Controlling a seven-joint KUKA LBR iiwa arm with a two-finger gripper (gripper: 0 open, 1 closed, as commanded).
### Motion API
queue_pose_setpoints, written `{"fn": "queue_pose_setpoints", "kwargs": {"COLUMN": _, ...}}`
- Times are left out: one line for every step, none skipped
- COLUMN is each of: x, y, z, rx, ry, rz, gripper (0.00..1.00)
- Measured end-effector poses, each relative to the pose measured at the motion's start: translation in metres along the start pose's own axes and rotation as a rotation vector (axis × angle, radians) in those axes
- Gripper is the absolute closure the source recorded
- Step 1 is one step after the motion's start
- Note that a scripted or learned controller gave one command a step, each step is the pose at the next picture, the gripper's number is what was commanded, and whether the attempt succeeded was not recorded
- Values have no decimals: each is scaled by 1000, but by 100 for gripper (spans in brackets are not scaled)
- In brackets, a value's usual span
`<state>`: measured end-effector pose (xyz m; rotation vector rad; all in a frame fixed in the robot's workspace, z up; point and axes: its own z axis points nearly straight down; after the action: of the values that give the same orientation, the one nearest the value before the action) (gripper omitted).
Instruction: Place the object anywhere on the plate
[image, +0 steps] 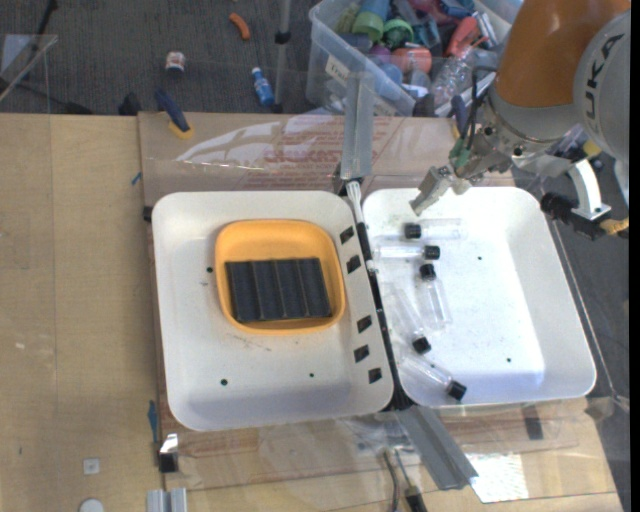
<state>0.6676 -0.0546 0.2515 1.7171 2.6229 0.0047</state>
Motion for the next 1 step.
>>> {"fn": "queue_pose_setpoints", "kwargs": {"x": -43, "y": -19, "z": 16, "rx": 4, "ry": 2, "rz": -37, "gripper": 0}}
